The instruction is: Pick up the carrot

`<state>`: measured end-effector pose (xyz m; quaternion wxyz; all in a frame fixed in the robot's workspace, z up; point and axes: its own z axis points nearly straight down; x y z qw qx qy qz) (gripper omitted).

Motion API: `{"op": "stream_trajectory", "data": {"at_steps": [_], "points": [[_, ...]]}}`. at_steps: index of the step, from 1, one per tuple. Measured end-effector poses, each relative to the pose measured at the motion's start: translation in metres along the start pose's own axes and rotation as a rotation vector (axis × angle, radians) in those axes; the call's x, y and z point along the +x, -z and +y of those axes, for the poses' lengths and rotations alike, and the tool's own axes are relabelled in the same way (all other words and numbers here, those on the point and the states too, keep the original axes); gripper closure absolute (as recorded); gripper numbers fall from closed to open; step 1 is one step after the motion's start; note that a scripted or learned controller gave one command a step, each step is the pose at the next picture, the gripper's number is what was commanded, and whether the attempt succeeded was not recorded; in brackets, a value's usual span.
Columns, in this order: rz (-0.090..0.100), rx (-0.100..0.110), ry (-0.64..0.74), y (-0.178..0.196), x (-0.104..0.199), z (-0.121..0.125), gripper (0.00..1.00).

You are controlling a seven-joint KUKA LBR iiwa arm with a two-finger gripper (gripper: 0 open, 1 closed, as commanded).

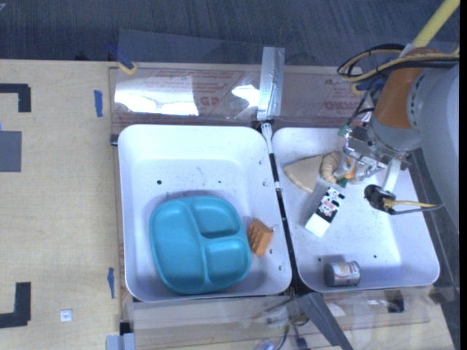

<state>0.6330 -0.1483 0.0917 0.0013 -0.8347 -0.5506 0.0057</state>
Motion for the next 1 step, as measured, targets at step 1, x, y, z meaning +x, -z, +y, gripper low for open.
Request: {"op": "stream_trajectory", "data": {"at_steps": [1], "points": [[0.011,-0.019,0.089,0.1241,0.0425,-0.0116,1.00]]}}
